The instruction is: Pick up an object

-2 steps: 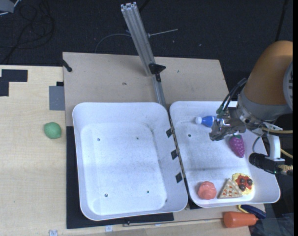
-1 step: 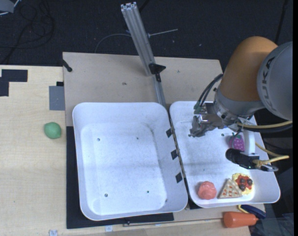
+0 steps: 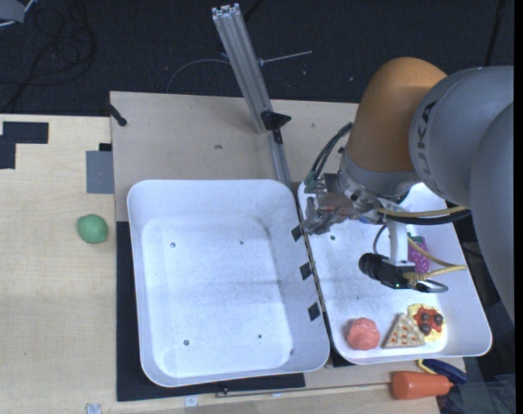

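Observation:
My gripper (image 3: pixel 318 217) hangs low over the left edge of the right bin (image 3: pixel 469 339), close to the wall it shares with the left bin. Nothing shows in its grasp. In the right bin's front lie a pinkish-red ball (image 3: pixel 362 333) and a toy waffle wedge topped with berries (image 3: pixel 417 325). A purple and pink thing (image 3: pixel 418 254) lies further back, partly hidden by the wrist. The arm's grey and orange body covers the back of that bin.
The left bin (image 3: pixel 149 205) sits beside the gripper. A green ball (image 3: pixel 92 228) rests on the bench left of the bins. An orange toy (image 3: pixel 421 385) lies outside the right bin's front rim. A slanted aluminium rail (image 3: pixel 248 76) rises behind the bins.

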You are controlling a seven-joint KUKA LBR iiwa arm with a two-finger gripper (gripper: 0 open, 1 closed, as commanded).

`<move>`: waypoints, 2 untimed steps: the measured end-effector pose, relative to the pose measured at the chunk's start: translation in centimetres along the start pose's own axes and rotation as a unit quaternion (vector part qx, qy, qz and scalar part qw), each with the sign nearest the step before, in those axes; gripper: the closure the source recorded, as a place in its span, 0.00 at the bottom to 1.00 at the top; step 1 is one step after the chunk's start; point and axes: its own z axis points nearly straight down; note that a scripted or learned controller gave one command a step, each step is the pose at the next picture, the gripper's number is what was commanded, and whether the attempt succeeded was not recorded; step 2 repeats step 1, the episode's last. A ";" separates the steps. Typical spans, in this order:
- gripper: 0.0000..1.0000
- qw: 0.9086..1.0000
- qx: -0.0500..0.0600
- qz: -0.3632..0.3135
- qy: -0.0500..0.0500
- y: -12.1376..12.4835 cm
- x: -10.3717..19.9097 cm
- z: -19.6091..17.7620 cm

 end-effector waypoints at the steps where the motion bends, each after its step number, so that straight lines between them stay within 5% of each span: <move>1: 1.00 1.000 0.000 0.000 0.000 1.7 4.9 0.7; 2: 1.00 1.000 0.000 0.000 0.000 1.7 4.9 0.7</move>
